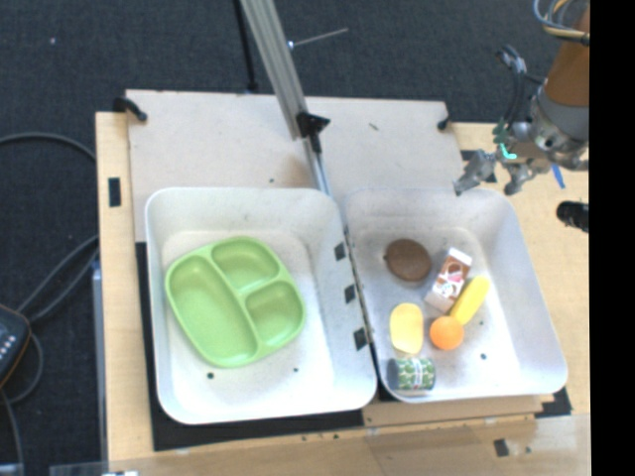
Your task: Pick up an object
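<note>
Two shallow white plastic bins sit side by side on the pale bench, the left bin (169,385) and the right bin (531,296), their inner walls touching. Largest of the contents is a light green three-compartment plastic tray (234,301), lying alone in the left bin. Next comes the grey arm with its orange band (568,77), reaching in at the upper right, well above the right bin's far corner. Its gripper (493,172) hangs just outside that corner, over the bench rather than over the objects; whether its jaws stand wide or narrow I cannot tell, and nothing is seen held there.

Every candidate for picking lies in the right bin, clustered near its middle: a round brown disc (408,260), a yellow banana-shaped piece (469,298) leaning beside a small white and red carton (448,277), a pale yellow rounded block (406,327), a small orange ball (445,334) and a green patterned can (413,373) against the near wall.

As judged, nothing is lifted yet: choosing, descending, closing and raising all remain
</note>
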Robot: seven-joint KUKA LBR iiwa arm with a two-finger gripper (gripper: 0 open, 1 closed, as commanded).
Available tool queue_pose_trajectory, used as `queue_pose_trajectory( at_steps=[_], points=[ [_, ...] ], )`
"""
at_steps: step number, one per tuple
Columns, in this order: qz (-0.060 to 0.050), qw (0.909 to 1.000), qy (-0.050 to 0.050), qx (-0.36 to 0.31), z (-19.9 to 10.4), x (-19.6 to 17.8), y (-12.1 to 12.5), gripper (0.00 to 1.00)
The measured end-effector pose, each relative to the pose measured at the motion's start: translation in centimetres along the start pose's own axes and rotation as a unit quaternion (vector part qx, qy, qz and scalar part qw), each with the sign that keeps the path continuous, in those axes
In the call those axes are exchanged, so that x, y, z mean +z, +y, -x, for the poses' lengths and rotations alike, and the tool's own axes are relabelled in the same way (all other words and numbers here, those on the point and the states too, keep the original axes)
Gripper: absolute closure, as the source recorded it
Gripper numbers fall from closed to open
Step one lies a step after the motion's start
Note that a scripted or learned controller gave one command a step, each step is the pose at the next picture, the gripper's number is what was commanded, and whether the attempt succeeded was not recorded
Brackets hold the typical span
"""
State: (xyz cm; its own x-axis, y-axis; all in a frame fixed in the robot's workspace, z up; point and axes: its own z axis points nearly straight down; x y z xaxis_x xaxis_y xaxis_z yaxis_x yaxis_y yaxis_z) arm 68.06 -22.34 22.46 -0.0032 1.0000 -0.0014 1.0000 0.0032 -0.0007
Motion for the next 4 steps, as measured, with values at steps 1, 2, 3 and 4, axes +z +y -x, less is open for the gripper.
queue_pose_trajectory(
  at_steps=[1,2,3,4],
  points=[
    [0.000,1.0000,-0.001,-0.001,0.0,-0.1,0.0,0.00],
    [-0.001,1.0000,0.000,-0.001,-0.8,5.3,-0.3,0.00],
    [-0.001,1.0000,0.000,-0.002,-0.4,9.7,0.1,0.00],
    [-0.002,1.0000,0.001,-0.003,-0.3,12.3,0.1,0.00]
  ],
)
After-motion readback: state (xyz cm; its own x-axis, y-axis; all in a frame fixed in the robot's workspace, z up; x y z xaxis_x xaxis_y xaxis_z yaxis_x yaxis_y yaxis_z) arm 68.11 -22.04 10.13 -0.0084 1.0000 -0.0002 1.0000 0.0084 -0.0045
